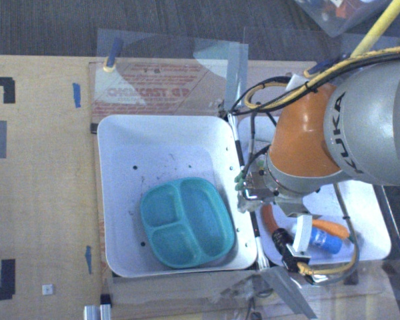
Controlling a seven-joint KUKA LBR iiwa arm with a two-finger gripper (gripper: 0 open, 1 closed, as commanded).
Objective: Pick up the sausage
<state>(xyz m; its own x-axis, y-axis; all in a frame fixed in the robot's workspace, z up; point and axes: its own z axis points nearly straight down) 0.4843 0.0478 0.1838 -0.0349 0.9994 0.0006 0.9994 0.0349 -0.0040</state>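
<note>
Sausage (269, 217), reddish, lay in the right bin (380, 245), partly hidden under the arm (360, 125). The pincer (255, 197) hung over the wall between the bins; its state could not be told. The left bin (120, 179) held a teal plate (187, 222). Tan tabletop (40, 192); dark floor (153, 5) beyond.

Two bins (153, 145), one teal tray (187, 222), one sausage (270, 217)
</note>
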